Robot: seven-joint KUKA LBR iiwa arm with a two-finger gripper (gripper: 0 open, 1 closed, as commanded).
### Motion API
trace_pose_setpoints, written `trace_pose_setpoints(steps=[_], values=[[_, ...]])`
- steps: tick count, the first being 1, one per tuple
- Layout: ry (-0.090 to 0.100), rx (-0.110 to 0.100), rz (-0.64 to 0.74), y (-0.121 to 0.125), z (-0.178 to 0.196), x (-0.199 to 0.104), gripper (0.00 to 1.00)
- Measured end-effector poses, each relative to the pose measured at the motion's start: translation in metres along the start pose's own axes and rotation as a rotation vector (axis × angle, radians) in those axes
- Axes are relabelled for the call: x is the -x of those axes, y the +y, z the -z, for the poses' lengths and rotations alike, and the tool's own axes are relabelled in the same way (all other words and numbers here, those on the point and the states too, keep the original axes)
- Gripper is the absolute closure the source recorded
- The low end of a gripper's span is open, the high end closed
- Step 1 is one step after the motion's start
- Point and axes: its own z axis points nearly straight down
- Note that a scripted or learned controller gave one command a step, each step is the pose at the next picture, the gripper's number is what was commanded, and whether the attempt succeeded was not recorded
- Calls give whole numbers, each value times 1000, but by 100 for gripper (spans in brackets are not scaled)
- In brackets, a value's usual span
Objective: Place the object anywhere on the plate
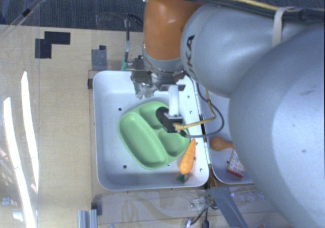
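Observation:
A green divided plate (147, 138) lies in the left white bin (106, 135), filling much of its middle. An orange carrot (187, 158) with a green stub at its near end lies against the plate's right rim, close to the bin's right wall. My gripper (144, 89) hangs below the orange wrist band, over the far part of the bin just beyond the plate's far rim. It stands apart from the carrot, up and to the left of it, and nothing shows held in it.
The right bin (218, 173) is mostly covered by my grey arm. A tan rounded object (221, 144) and a red-and-white packet (235, 165) show in it. Wooden bench surface stretches to the left of the bins.

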Motion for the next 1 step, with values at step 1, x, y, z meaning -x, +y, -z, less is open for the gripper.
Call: trace_pose_setpoints(steps=[1], values=[[-1,8,396,-6,102,81,100]])
